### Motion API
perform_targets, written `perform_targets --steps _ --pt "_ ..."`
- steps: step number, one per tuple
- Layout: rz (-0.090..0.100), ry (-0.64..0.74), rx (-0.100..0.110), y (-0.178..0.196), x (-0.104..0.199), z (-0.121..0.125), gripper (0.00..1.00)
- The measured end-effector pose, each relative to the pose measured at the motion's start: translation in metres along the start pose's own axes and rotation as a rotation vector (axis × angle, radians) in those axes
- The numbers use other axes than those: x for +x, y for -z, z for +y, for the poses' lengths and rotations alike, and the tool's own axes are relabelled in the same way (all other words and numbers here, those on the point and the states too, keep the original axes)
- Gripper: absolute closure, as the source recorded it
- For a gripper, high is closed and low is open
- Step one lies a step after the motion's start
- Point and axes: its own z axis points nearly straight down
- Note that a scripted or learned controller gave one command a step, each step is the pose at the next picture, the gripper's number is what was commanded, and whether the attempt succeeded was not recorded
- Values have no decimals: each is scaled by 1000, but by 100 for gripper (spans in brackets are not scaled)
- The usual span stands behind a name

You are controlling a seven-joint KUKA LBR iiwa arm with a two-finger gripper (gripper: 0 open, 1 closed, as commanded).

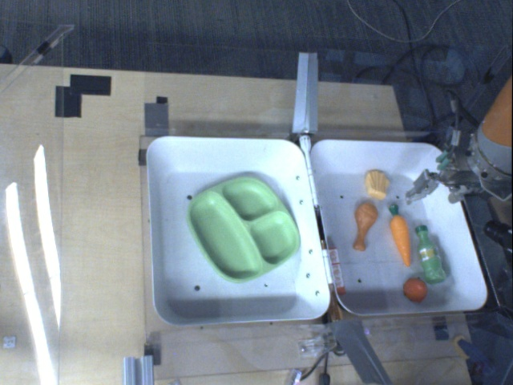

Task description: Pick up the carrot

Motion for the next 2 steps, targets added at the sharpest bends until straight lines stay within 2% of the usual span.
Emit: perform_targets --steps 1,2 --pt "-2 116 -7 -100 6 4 0" --pt "-2 117 -14 -88 7 6 100"
